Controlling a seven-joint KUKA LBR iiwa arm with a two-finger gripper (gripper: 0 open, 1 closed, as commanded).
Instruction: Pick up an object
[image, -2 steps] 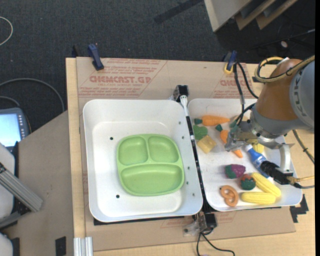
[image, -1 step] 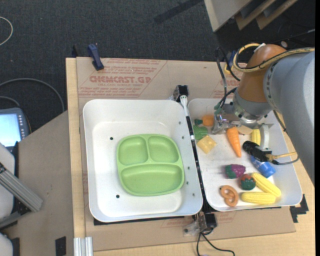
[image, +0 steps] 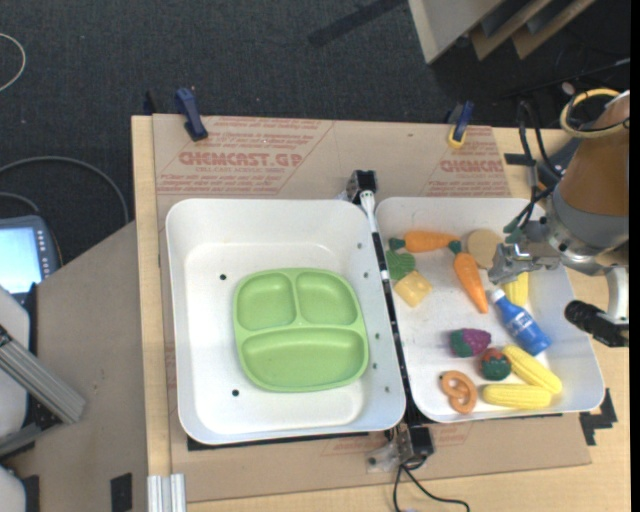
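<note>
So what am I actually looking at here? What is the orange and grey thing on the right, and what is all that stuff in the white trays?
You are looking down at a slant from one fixed camera above a bench. The grey and orange thing is a robot arm reaching in from the right. At its tip is a gripper, its hand, hovering over the right bin.

That bin holds toy food: two carrots, a yellow cheese-like block, a green piece, corn cobs, a pretzel, a purple piece, plus a blue bottle.

The left bin holds a green divided plate.

Whether the gripper holds anything is unclear from this angle.
</note>
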